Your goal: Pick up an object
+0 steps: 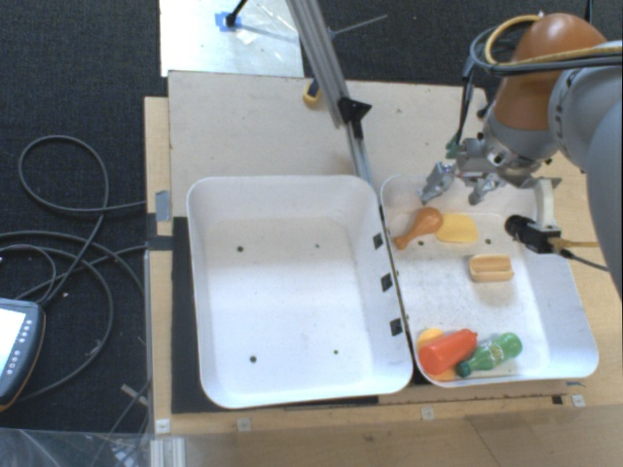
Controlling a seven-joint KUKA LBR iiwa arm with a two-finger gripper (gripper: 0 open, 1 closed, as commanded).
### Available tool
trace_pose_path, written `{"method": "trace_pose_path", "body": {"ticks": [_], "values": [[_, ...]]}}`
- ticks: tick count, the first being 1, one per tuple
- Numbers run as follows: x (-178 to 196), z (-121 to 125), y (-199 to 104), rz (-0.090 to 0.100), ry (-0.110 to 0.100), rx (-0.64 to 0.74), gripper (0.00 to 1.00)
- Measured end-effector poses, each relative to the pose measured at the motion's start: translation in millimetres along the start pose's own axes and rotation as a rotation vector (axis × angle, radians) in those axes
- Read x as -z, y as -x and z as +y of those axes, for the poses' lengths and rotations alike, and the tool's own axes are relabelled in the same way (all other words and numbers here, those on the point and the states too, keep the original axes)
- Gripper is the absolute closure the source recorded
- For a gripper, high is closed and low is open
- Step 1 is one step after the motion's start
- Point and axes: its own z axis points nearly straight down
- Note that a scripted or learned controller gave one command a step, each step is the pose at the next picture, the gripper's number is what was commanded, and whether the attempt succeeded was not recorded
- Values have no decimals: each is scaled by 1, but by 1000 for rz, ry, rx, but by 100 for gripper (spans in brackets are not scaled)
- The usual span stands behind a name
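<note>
My gripper [458, 187] hangs open over the back of the right bin [555, 305], with nothing between its fingers. Just below it lie an orange chicken drumstick [420, 227] and a yellow flat piece [458, 229]. A tan hot dog bun [490, 267] rests in the middle of that bin. At the bin's front corner sit a red-orange pepper [449, 347], a green bottle [491, 352] and a bit of yellow [428, 335] behind the pepper.
The left bin [282, 290] stands beside the right one, sharing a raised wall with black clips. A slanted metal pole [326, 61] crosses the bench at the back. Cables and a pendant lie on the floor to the left.
</note>
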Motion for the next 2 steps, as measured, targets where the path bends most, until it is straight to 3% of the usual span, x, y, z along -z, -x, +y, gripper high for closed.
{"method": "trace_pose_path", "body": {"ticks": [2], "values": [[-82,8,4,-1,6,1,0]]}}
